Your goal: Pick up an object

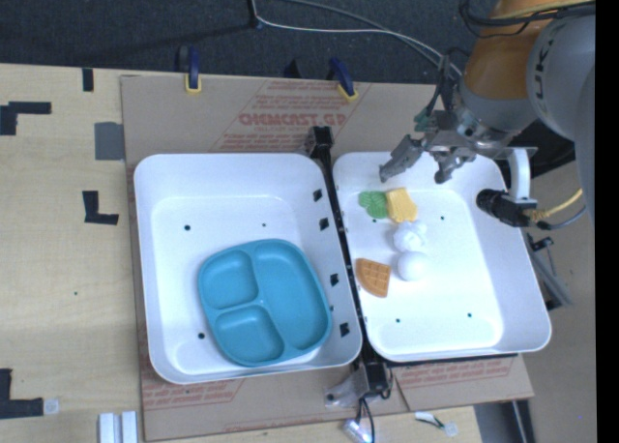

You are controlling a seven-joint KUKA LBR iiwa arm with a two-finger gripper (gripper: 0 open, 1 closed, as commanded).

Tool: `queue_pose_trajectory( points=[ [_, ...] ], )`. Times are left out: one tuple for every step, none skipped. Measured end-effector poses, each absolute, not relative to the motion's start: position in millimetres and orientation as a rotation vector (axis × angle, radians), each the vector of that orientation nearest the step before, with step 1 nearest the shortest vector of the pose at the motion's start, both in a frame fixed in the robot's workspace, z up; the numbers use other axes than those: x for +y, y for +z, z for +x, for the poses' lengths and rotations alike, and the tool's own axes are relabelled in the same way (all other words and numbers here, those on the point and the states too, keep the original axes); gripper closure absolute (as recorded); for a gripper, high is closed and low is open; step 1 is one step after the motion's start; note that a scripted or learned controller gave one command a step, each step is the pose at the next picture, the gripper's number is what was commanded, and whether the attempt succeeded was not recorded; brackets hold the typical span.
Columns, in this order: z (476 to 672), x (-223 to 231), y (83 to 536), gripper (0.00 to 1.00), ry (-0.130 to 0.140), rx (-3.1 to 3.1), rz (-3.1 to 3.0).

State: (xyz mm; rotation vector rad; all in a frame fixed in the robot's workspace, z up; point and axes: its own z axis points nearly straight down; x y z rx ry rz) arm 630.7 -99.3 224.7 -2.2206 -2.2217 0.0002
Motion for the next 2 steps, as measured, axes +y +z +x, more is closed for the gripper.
queue_pose_trajectory(
  points=[
    [595.6,-112,209,0.00,0.003,-2.219,-2.221],
    [646.1,-134,104,0.00,0.006,-2.219,-2.219]
  ],
)
